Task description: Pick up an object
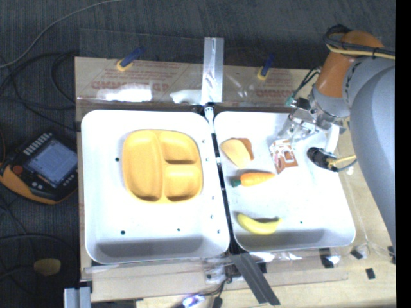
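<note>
While over the right bin (334,191), jaws (297,128) just above snack packet (283,156)

Two white bins (154,242) are seen on a brown bench (96,76). A yellow divided tray (162,165) is seen in the bin far left of the claw (297,128). Left of the claw, a tan wedge (237,149); just below it, a red and white packet (283,155). An orange carrot (257,179) with green tip and a yellow banana (258,223) are seen lower down. The arm (337,69) is banded orange on grey.
</note>
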`<state>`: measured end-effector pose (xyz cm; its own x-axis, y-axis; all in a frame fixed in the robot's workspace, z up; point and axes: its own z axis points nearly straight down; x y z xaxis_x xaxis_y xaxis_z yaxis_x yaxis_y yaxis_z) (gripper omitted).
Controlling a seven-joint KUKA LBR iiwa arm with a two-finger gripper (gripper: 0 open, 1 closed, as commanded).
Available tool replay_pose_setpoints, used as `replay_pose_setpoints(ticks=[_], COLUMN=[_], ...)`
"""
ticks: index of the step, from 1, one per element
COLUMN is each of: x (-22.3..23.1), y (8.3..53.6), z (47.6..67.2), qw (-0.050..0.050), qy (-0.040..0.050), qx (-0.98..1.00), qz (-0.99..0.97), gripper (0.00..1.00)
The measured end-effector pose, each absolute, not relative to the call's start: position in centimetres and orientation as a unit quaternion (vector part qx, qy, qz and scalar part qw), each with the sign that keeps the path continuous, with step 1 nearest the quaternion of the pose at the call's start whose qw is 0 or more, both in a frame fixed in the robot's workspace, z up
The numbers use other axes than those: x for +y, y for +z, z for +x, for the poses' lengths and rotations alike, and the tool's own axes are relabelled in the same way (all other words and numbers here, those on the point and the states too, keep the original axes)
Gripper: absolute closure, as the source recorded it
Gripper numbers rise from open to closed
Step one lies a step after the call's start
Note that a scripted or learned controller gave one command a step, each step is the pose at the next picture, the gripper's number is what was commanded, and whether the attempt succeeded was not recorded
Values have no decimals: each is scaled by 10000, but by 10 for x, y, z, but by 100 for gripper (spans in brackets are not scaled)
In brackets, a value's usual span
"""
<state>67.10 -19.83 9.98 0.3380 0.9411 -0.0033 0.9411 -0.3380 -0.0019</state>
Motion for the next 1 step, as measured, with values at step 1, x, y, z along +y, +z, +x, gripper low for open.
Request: replay_pose_setpoints(ticks=[1], x=[-160], y=[204], z=[669], qw=[2], qy=[-5], qx=[5871], qz=[8095], gripper=[100])
